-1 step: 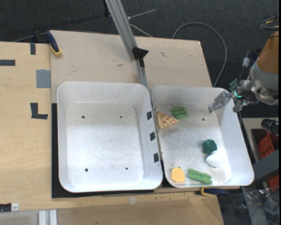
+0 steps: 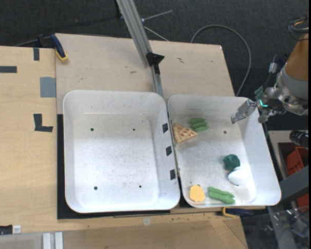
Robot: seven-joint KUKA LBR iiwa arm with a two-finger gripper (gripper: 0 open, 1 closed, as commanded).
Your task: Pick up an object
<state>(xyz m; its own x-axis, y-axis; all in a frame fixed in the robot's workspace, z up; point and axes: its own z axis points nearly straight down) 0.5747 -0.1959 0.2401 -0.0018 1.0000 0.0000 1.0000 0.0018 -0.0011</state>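
Observation:
The right bin (image 2: 217, 104) holds several small items. A green pod-like piece (image 2: 198, 123) lies beside a tan waffle-patterned wedge (image 2: 184, 134) near the divider. Toward the right wall sit a dark green round piece (image 2: 231, 162) and a white lump (image 2: 238, 177). Along the front wall lie a yellow piece (image 2: 197, 193) and another green pod (image 2: 221, 194). My gripper (image 2: 252, 114) hovers over the bin's far right corner, well apart from all the items. Its fingers (image 2: 240, 113) are spread open with nothing between them.
The left bin (image 2: 72, 139) adjoins the right one. A slanted metal post (image 2: 137, 27) rises behind the bins. A cable (image 2: 238, 35) loops over the bench at the back right. Tape marks (image 2: 47, 86) dot the wooden surface at left.

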